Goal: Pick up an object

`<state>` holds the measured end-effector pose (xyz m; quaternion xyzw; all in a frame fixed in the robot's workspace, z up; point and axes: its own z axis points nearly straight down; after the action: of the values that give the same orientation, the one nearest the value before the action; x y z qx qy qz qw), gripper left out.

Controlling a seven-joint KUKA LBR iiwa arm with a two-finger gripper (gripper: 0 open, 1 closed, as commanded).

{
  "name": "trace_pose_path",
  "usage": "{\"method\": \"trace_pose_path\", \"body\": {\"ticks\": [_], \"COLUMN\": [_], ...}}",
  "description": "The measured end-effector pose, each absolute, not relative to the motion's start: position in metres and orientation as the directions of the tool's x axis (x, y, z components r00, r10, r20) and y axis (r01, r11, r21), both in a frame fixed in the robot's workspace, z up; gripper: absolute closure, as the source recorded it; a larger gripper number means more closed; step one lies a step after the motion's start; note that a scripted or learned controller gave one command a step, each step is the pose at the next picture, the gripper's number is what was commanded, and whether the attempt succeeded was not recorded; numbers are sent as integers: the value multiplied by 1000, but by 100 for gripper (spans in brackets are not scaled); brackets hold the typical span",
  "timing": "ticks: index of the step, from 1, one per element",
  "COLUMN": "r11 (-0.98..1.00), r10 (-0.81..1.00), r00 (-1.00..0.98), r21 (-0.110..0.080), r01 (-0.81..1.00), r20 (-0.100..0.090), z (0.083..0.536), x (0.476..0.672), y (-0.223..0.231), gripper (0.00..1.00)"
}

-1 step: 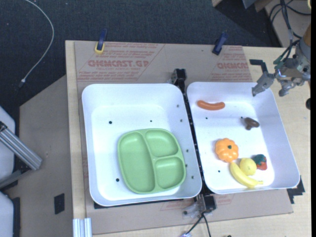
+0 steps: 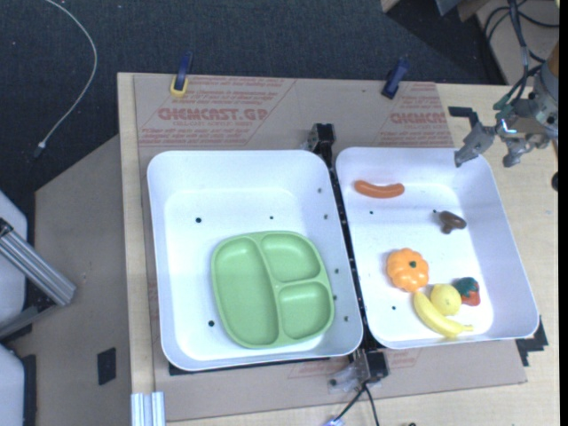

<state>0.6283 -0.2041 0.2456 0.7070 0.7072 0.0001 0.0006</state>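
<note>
Sausage (image 2: pixel 380 188) lying crosswise, well left of and below gripper (image 2: pixel 491 148); jaws spread, holding nothing.

end effector (image 2: pixel 491 147) | fingers spread apart | holding nothing | right side

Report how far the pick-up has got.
Done: nothing lifted yet. The sausage, pumpkin, banana and the small brown piece all lie in the right bin. In hand: the gripper hangs open above that bin's far right corner, nothing between its fingers. Left: descend on one object, close and lift.
</note>
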Motion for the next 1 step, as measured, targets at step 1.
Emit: {"method": "trace_pose_path", "body": {"ticks": [1], "r11": [-1], "r10": [1000], "r00": [1], "r21": [-6], "r01": [1000], "r20": [1], "z": [194], "x": [619], "y": [-209], "gripper": [0]}}
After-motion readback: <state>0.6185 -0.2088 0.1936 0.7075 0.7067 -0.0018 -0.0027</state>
